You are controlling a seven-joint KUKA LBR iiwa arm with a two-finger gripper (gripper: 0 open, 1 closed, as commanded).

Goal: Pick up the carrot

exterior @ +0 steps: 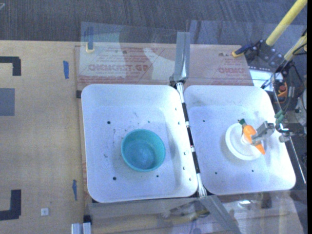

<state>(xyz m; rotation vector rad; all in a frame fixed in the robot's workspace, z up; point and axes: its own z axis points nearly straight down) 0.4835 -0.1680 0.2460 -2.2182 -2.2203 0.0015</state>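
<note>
In the camera view, two white bins are seen side by side on the bench. In the left bin a blue bowl stands upright. In the right bin a white plate lies, and the carrot is found on it, towards the plate's right side, with its green top pointing up and left. The gripper is brought in from the right and is set low at the carrot, just touching or overlapping it. Whether the gripper is open or closed on the carrot cannot be told; the detail is too small. The carrot is judged not yet lifted, so the grasp and the raising are left to be done.
</note>
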